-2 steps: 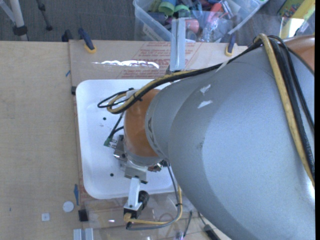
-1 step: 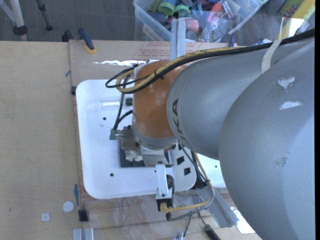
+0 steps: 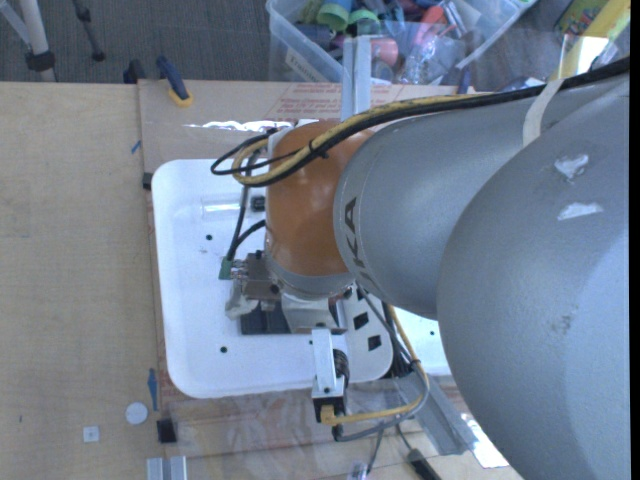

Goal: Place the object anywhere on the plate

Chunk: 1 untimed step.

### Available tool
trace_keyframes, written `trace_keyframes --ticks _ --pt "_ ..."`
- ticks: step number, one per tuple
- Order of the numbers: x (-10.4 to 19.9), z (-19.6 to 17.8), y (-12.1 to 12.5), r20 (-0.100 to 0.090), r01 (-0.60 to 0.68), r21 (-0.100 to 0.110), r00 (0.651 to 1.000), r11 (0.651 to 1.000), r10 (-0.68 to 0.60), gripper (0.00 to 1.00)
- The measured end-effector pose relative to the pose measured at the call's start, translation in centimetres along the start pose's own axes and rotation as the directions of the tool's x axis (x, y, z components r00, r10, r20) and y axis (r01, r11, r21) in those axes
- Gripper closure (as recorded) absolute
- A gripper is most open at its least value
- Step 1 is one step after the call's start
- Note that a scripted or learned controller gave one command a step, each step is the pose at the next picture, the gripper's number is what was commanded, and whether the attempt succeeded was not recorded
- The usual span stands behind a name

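Object and plate: neither can be made out; whatever lies under the arm is hidden, so which way the object lies from the pincer, and its long axis, cannot be told.

Far left: bare wooden tabletop (image 3: 60,268), a small blue clamp (image 3: 175,83) near its far edge. Near left corner: a small pale disc (image 3: 136,414).

Left of centre: the white bin (image 3: 185,298), its visible floor bare but for small dark specks.

Centre: orange band (image 3: 300,208) of the arm, black and yellow cables looped over it. Below it the pincer (image 3: 262,303) hangs low over the bin's middle, seen from above. Whether it is spread or pressed together, cannot tell.

Right: grey arm (image 3: 500,218) blocks the rest.

Far centre: clear tub of coloured toys (image 3: 400,18).
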State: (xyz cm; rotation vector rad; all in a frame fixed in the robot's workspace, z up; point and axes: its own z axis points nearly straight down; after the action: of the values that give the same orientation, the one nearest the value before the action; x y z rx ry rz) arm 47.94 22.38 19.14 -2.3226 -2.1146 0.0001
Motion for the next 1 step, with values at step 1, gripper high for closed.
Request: trace_keyframes --ticks 1 --pt "-1.19 8.81 5.16 -0.001 0.502 0.002 0.865 0.865 -0.502 0.00"
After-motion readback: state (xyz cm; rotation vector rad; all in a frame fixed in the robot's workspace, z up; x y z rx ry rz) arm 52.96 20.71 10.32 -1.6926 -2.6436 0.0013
